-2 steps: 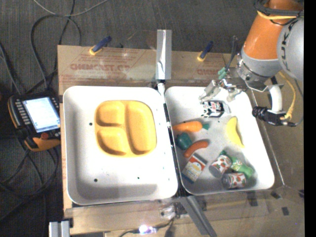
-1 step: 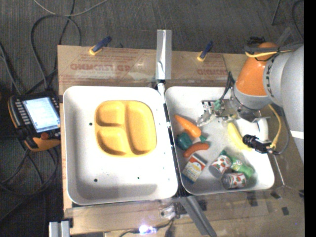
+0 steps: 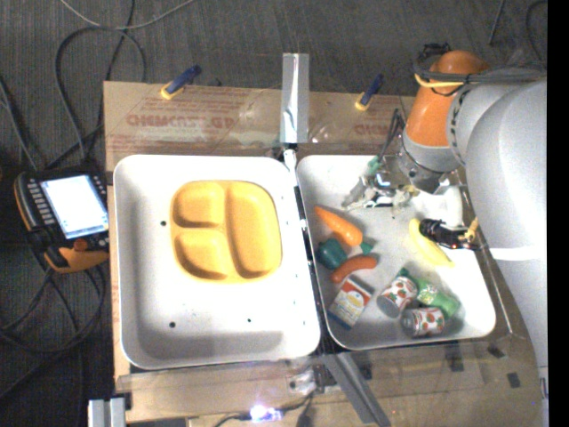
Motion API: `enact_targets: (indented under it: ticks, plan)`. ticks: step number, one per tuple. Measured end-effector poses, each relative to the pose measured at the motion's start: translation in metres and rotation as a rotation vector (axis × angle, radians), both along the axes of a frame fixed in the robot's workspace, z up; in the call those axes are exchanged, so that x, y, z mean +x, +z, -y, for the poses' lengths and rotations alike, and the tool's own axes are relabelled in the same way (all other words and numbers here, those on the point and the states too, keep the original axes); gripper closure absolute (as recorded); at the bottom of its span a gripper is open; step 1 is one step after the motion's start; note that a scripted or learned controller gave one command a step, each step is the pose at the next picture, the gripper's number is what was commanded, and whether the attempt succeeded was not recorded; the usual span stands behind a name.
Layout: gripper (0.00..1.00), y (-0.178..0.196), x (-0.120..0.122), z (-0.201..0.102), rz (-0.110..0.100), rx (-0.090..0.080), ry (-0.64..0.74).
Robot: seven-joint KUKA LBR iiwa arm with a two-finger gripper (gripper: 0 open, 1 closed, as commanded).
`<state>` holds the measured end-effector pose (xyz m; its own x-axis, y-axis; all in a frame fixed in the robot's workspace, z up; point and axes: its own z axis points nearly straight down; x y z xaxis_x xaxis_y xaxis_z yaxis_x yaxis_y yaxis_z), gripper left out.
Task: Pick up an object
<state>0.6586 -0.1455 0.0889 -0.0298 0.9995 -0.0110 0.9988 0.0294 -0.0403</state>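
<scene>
Hovering at the far edge of the right bin [image 3: 484, 278]: gripper [image 3: 380, 194], fingers spread apart, gripping nothing; bare floor beneath. Nearest candidate: toy carrot [image 3: 339, 224], orange, tapered, smooth, lying slantwise near the bin's left wall, just beyond a teal piece [image 3: 332, 254] and a toy sausage [image 3: 355, 267]. Best lowered squarely across the carrot's thick middle, closing across its narrow width, clear of the wall and neighbours; likely to slip if pinched near the tip.

Two white bins [image 3: 133, 327] sit side by side. One yellow tray [image 3: 227, 229], one carrot [image 3: 339, 224], two cans [image 3: 397, 295] (both lying down).
</scene>
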Motion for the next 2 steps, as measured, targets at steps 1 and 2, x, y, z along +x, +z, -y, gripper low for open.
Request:
enact_targets:
  ticks: [1, 2]
  plan:
    - [1.0, 0.0066, -0.0028, 0.0012, -0.012, -0.003, 0.0]
    - [0.0, 0.0061, -0.0031, -0.0014, -0.016, 0.001, 0.002]
